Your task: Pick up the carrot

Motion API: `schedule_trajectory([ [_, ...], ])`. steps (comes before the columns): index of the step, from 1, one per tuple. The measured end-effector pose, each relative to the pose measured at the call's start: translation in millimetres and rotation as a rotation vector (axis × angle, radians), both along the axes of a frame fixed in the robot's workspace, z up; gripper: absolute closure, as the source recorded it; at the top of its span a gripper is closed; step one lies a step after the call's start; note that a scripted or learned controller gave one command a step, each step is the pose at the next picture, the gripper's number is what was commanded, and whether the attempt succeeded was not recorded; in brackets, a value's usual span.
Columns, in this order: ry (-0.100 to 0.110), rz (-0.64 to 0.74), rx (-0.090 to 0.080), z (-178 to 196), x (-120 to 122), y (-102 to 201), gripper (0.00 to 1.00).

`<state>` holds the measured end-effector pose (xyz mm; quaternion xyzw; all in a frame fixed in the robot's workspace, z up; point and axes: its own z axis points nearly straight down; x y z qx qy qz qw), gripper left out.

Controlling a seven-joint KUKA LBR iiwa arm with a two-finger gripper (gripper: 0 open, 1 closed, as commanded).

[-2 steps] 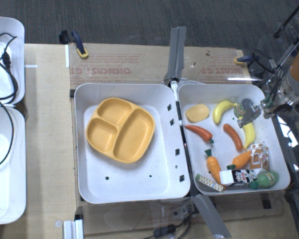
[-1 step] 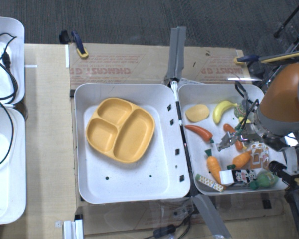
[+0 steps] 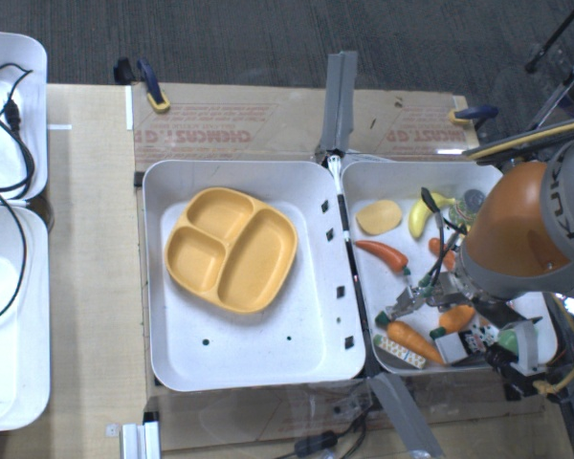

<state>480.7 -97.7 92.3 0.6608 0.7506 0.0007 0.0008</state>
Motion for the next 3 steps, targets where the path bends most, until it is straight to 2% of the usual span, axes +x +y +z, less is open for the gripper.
schedule_trajectory([
  [1, 0.001, 0.206, -0.001, 0, -3, -53, 0.00],
  [2, 0.001, 0.204, 0.001, 8, -3, -53, 1.00],
  [3, 0.002, 0.398, -0.001, 99, -2, 40, 1.00],
])
